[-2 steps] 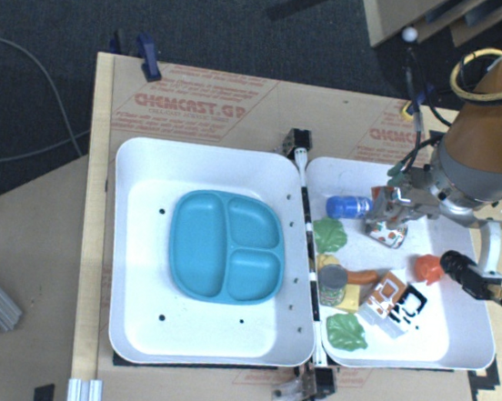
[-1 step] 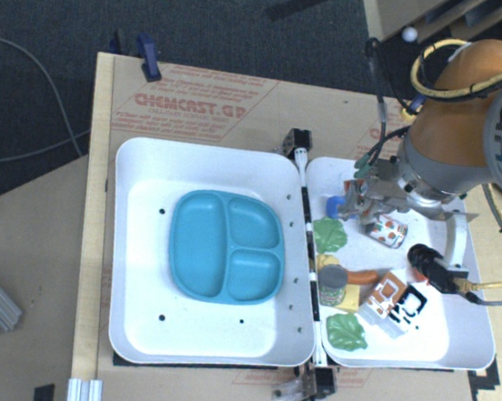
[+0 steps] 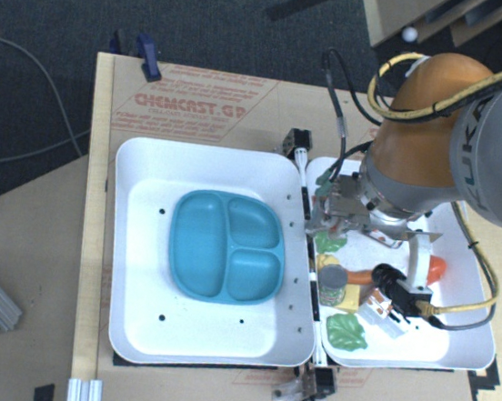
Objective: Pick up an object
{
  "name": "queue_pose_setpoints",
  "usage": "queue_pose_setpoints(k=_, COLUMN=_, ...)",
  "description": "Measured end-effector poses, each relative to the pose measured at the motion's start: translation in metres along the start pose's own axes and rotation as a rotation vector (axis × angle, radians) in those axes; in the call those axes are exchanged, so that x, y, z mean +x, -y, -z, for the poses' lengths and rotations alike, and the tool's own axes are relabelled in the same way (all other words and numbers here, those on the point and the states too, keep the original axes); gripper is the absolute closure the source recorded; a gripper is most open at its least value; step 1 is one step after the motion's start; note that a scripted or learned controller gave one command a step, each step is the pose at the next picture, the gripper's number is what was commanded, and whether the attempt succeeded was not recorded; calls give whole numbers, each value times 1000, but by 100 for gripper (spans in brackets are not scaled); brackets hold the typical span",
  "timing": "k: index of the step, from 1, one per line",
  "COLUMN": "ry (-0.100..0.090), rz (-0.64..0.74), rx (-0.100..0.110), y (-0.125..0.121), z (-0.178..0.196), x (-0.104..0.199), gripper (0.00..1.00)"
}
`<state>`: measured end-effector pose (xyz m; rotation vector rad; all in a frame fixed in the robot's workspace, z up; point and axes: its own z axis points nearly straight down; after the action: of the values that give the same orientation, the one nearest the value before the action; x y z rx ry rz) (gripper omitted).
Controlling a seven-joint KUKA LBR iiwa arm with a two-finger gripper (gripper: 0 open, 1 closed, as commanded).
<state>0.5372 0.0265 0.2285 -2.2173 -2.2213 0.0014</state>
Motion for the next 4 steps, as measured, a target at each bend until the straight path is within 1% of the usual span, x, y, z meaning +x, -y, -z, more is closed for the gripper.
queue_pose_setpoints(k=1, ry=1, rz=-1, rx=-3, y=-1, z=5, x=26, gripper=100)
queue_pose_setpoints(k=2, ry=3, rz=-3, rx=-4, y=18, z=32, x=-25, gripper=100)
queue_pose_setpoints(k=3, ry=3, rz=-3, rx=-5, y=-59, z=30, x=-66, gripper=100)
queue_pose_setpoints(k=4, ry=0, rz=-1, rx=1, y=-16, z=-15, x=-25, gripper=100)
